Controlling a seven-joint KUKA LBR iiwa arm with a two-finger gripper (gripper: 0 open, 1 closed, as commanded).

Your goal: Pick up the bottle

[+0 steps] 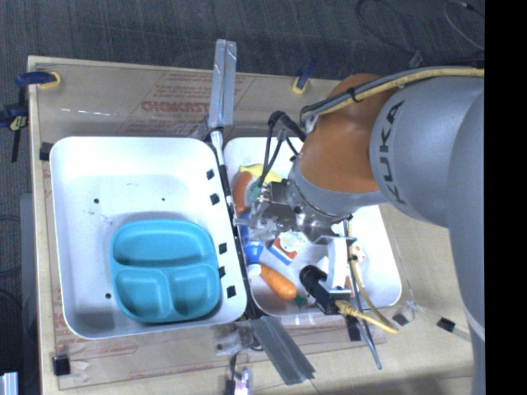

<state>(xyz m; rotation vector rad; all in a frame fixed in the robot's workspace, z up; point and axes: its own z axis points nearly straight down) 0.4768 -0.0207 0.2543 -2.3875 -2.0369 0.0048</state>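
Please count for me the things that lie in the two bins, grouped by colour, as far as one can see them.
Turquoise: 1, divided tray, left bin
Orange: 2, carrot and rounded piece, right bin
Yellow: 1, lump behind the rounded piece
Blue and white: 1, probably the bottle
Total: 5 seen; the arm covers part of the right bin.

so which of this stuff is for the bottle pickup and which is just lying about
For the job:
bottle, probably the blue and white thing
pincer, close by it

Lying about:
carrot
blue tray in the left bin
orange thing beside the pincer
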